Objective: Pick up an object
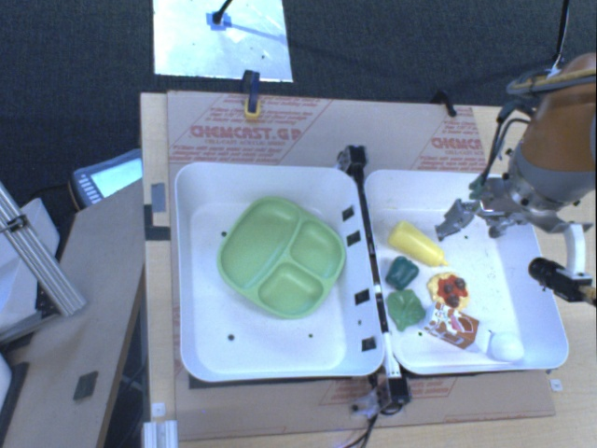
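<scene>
The desk (308, 124) carries two shallow white bins side by side, with a printed protective sheet showing along its far edge. The left bin (201, 203) holds a pale green divided plate (282, 256), which lies a little tilted near the bin's middle, its three compartments facing up. The right bin (550, 339) holds the smaller things, all gathered in its near-left part.

The arm (560, 129) comes in from the right, its orange band above the grey wrist, and hangs over the far part of the right bin. The gripper (459, 220) points toward the left, poised above the bin's floor just to the right of the yellow object; nothing sits between its fingers (whether they stand apart or together cannot be told from this angle).

Among the things, the yellow object (416, 244) lies slantwise near the divider. Just below it rest two dark green pieces, the upper one (402, 271) and the lower one (406, 308), close together. To their right lies a flat red and yellow packet (451, 308), and beyond it, near the bin's front right corner, a small white object (506, 346).
</scene>
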Robot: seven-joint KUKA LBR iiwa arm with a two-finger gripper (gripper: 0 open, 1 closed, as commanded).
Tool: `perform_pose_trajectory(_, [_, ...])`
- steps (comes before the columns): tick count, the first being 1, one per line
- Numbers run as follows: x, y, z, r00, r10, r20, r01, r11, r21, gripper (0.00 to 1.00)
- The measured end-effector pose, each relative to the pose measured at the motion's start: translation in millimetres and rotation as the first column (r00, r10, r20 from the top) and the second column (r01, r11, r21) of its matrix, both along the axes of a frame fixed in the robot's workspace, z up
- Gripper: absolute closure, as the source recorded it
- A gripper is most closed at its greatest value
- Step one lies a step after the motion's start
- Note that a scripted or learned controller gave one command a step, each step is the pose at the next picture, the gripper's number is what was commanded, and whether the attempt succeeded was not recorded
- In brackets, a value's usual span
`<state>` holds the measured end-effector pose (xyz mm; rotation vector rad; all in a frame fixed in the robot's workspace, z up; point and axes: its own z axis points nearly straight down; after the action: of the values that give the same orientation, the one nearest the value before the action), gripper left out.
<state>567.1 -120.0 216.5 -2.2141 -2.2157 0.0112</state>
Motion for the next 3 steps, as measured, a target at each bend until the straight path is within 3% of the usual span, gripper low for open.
perform_pose_trajectory(1, [2.7, 0.3, 7.1, 1.0, 0.003, 0.013, -0.003, 1.0, -0.001, 0.0])
perform_pose_trajectory(3, [-7.8, 4.5, -105.7, 1.0, 0.0, 0.01, 0.0, 1.0, -0.001, 0.0])
